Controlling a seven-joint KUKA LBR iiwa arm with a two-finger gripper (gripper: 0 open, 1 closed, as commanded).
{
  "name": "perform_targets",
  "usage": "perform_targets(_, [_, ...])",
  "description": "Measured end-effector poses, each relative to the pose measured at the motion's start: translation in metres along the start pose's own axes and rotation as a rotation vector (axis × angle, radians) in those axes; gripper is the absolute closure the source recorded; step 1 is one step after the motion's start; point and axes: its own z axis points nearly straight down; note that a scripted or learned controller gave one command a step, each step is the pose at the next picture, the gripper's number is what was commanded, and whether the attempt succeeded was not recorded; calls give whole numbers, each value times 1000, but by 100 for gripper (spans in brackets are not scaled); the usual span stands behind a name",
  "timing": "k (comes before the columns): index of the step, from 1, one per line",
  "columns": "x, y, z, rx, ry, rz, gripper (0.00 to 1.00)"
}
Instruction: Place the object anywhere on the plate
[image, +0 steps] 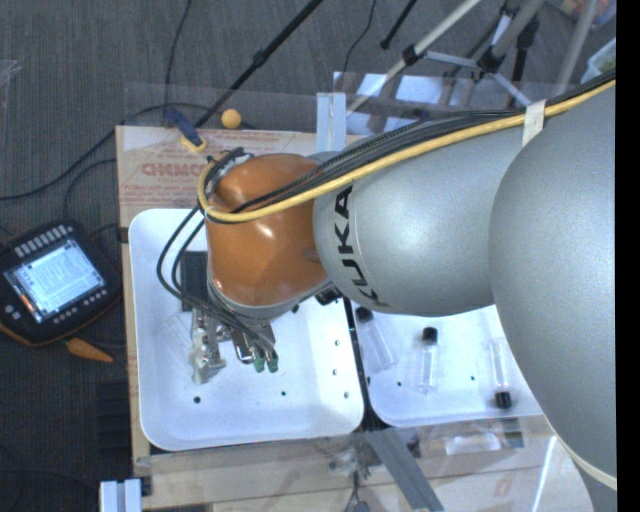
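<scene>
Nearest you, three clear vials are lying in the right bin. Your gripper is hovering over the left bin; you cannot tell its opening or any hold. Behind, a pendant is sitting on the floor.

The arm covers the back of both bins — left bin, right bin — and runs off the right edge.
</scene>
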Motion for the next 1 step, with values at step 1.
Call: perform_targets(1, [-41,-8,-116,1,-6,-117,100])
